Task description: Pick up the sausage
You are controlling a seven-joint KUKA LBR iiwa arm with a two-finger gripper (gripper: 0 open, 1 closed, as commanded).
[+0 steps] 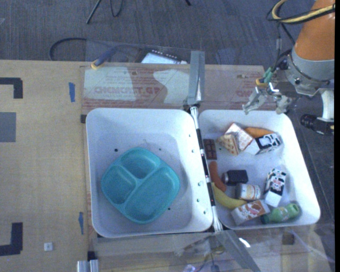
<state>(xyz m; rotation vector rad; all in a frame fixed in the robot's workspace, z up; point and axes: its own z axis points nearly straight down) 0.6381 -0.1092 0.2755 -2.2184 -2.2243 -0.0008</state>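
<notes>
**Bench surface and what rests on it**

Light wooden bench (40, 159) carries two shallow white bins touching side by side: left bin (101, 127), right bin (303, 159). Flattened cardboard sheet (133, 85) lies at far edge behind them. Black (13, 87) and blue tape marks (71, 91) on left.

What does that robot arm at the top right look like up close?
The arm is a thick rounded tube: a bright orange band above a pale grey wrist. Yellow and dark cables loop beside it. At its tip sits a small silvery metal claw with thin fingers and short coloured wires.
</notes>
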